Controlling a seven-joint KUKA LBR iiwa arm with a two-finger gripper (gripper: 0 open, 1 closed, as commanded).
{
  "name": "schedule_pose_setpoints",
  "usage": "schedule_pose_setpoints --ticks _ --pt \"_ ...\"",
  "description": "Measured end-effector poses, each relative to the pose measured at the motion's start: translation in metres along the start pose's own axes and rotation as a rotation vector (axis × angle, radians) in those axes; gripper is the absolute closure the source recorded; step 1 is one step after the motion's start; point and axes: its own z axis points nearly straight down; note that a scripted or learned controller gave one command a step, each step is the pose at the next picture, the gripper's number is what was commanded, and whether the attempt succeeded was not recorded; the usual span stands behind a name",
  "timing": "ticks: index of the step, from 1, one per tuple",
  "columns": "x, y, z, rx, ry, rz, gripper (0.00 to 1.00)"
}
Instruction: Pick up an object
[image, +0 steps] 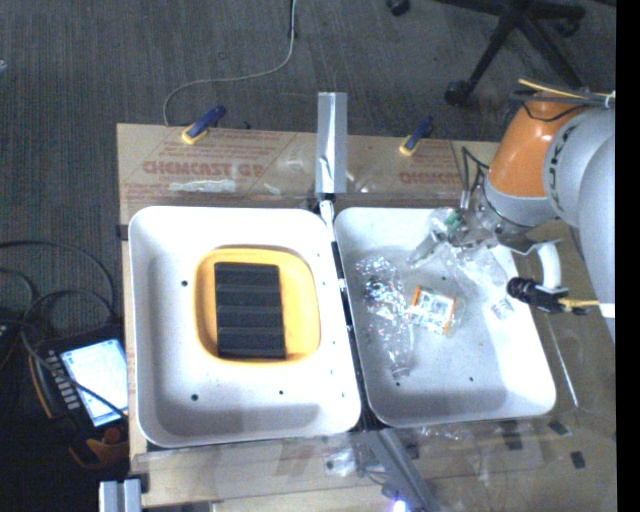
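1. The gripper (458, 228) hangs at 1 o'clock in the right shallow white bin (480, 375), right at a crumpled clear plastic film (472, 264). I cannot tell whether it is open or closed.
2. This film is probably the object to pick. It is thin and shiny, so it may slip out or only stretch.
3. At 7 o'clock from the gripper lies a small orange and white packet (433, 308), and at the packet's 9 o'clock a crushed clear plastic bottle (385, 312). A rising film could drag them.
4. The yellow tray (208, 300) with its black ribbed block (250, 310) sits in the left white bin (170, 340), well apart and not at risk.
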Motion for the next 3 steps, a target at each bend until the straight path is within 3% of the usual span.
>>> schedule_pose_setpoints --ticks 1,2,3 --pt "-0.009 -0.045 0.022 -0.016 -0.005 -0.168 0.0" --pt "-0.017 -0.023 -0.037 -0.004 0.001 -0.033 0.0" --pt "-0.016 -0.041 0.023 -0.013 -0.006 -0.192 0.0"
